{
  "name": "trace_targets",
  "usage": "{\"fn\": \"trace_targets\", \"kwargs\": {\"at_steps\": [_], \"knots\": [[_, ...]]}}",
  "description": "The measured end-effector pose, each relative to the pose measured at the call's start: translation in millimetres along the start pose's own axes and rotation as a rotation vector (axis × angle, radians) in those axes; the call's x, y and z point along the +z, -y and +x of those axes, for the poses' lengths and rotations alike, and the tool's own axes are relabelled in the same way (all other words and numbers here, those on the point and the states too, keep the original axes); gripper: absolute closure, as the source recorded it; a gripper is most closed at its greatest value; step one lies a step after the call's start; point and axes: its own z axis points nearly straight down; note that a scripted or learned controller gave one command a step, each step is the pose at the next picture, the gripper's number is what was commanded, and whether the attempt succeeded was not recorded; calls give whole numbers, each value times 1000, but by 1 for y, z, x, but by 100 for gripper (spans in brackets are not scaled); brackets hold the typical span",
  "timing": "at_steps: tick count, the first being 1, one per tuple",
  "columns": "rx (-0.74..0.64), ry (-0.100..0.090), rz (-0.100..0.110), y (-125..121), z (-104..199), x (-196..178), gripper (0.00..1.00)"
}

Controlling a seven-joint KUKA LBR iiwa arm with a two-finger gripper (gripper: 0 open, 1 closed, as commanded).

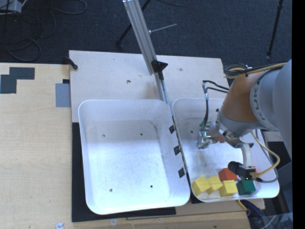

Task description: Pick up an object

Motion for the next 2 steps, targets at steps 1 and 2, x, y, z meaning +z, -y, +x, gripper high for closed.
{"fn": "trace_targets", "kwargs": {"at_steps": [1, 2], "knots": [[5, 0, 1, 1, -2, -10, 100], [-10, 1, -2, -51, 0, 11, 100]]}}
